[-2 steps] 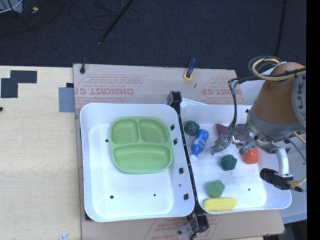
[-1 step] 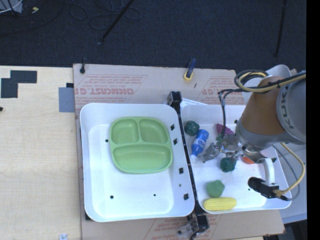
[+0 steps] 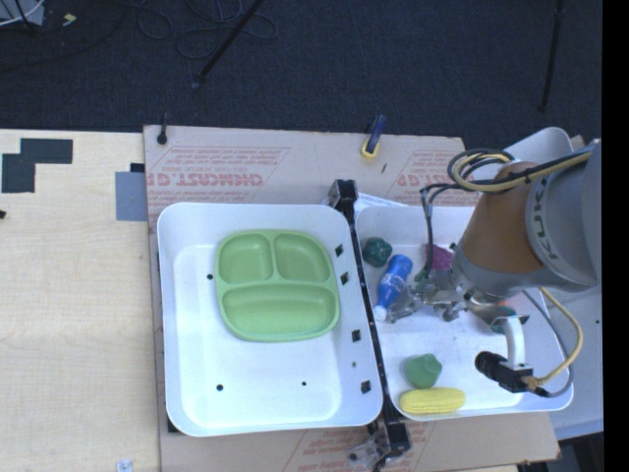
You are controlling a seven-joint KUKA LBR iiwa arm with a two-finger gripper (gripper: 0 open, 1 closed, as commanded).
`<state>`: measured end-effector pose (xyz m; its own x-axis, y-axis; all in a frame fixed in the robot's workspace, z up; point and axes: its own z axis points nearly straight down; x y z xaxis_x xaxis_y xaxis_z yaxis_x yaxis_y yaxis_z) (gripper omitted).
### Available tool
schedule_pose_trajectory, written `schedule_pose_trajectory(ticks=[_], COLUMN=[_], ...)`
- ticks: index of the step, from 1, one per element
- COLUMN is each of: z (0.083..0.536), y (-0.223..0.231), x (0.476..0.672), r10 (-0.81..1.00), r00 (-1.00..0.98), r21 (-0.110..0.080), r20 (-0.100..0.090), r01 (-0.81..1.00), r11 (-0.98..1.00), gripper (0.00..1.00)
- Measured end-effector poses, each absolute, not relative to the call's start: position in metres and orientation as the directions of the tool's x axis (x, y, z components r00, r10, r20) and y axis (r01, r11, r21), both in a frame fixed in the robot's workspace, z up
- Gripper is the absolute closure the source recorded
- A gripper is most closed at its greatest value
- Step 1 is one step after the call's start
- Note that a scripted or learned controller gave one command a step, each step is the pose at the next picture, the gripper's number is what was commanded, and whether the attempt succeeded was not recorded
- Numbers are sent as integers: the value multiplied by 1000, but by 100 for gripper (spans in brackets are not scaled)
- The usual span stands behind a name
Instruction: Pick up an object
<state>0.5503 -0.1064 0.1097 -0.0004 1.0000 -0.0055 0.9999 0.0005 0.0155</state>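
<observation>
Reaching in from the right, the grey arm with its orange band [image 3: 501,229] lowers its metal hand [image 3: 405,305] into the right white bin [image 3: 550,386], the fingertips just beside a blue cylindrical bottle with a white cap [image 3: 392,281]; whether the fingers are parted or closed cannot be told from this angle, and nothing is seen between them. Near the bottle lies a dark green rounded object [image 3: 376,252], and a small magenta piece [image 3: 438,258] sits partly hidden behind the wrist. Toward the bin's front edge rest a lumpy green object [image 3: 424,370] and a yellow ear of toy corn [image 3: 431,400], close together. The left white bin [image 3: 187,382] holds a smooth light green plastic plate with three compartments [image 3: 277,285]. Both shallow bins sit side by side on printed cardboard [image 3: 246,170] laid over the pale wooden table [image 3: 69,293].
</observation>
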Motion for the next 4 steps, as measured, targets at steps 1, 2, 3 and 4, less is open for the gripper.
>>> schedule_pose_trajectory(ticks=[1, 2, 3, 4], z=[89, 93, 120, 163], y=[-107, -109, -107, -108], x=[549, 549, 546, 549], r10=[1000, 1000, 1000, 1000], r00=[5, 12, 11, 3], r21=[-3, -5, -7, -6], r20=[1, 1, 2, 2], r01=[1000, 1000, 1000, 1000], r11=[-5, -12, -11, -3], gripper=[0, 100, 100, 100])
